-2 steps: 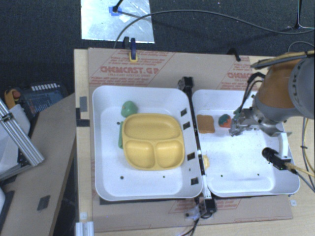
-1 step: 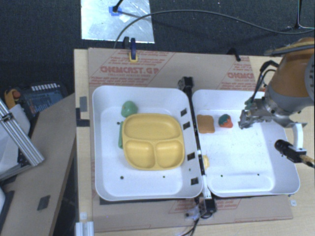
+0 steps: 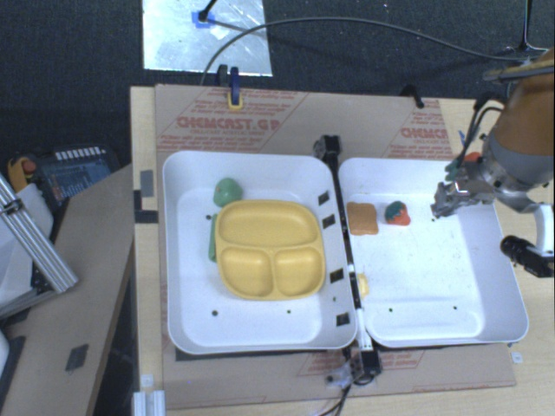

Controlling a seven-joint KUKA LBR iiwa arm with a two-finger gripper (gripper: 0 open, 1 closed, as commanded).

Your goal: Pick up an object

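Gripper (image 3: pixel 447 199) low over right bin (image 3: pixel 434 319)

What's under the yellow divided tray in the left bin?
A green item pokes out from beneath the yellow tray at its upper-left edge and left side. How far it extends underneath is covered by the tray.

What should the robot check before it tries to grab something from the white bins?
1. Things to grab in the right bin: ok. A brown toast piece and a small red and green toy lie near its left side.
2. Toast and toy apart from each other: ok, a small gap shows.
3. End effector over the right bin: ok, but it sits to the right of the toy, not above it.
4. End effector holding nothing: cannot tell, too blurry.
5. Left bin: not ok for easy picking. The yellow divided tray partly covers a green object.
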